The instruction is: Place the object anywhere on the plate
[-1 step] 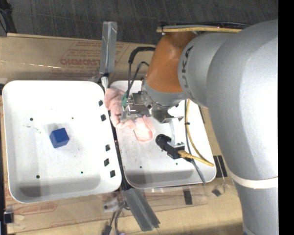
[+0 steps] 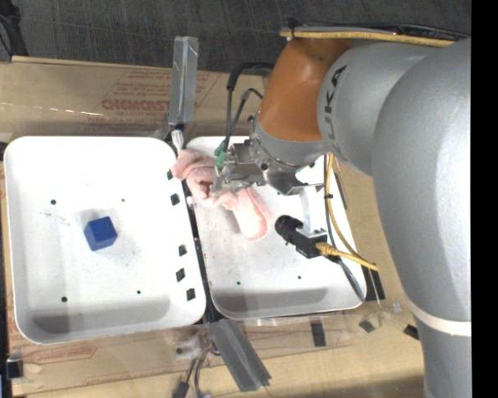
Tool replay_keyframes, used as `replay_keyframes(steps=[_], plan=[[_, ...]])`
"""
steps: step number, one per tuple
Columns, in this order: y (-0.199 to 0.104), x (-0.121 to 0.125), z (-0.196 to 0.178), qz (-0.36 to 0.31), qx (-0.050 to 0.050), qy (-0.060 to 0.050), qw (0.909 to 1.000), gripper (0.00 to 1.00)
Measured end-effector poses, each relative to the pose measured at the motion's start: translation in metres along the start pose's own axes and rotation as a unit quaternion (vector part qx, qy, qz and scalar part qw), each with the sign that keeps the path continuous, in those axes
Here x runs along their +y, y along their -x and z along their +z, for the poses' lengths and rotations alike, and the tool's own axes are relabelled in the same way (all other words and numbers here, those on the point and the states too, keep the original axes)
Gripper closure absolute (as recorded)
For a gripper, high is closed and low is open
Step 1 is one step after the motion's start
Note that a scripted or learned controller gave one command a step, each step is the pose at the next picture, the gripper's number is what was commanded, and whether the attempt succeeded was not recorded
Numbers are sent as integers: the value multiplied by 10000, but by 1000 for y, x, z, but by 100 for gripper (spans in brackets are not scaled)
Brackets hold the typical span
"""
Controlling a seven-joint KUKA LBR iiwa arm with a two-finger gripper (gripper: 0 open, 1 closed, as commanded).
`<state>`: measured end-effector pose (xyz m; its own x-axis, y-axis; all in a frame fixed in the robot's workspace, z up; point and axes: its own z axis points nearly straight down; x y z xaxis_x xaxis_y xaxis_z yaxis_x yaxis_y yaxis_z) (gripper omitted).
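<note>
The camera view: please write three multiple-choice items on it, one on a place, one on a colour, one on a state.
1. Where does the cube lie?
A. in the left bin
B. in the right bin
C. on the cardboard

2. What colour is the cube?
A. red
B. blue
C. green

3. What is under the gripper?
A. the cube
B. bare cardboard
C. a pink object

Answers: 1 A, it sits on the left bin's floor; 2 B, its faces are blue; 3 C, the pink object spreads under and beside the gripper.

A solid blue plastic cube [image 2: 101,232] sits in the plain white left bin [image 2: 33,305]. At three o'clock of it, a pale pink crumpled soft object [image 2: 253,214] lies in the speckled white right bin [image 2: 273,297].
</note>
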<state>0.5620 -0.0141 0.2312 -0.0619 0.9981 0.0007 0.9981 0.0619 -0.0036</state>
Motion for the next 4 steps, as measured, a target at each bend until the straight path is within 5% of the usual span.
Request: replay_keyframes(steps=[1, 2, 3, 4], plan=[[-54, -1, -9, -2025, -3, -8, 9793, 100], [-112, -6, -4, -3952, -6, -10, 9186, 100], [-148, 0, -7, -5710, -21, 16, 8209, 100], [-142, 2, -1, -6874, -13, -3, 7263, 100]])
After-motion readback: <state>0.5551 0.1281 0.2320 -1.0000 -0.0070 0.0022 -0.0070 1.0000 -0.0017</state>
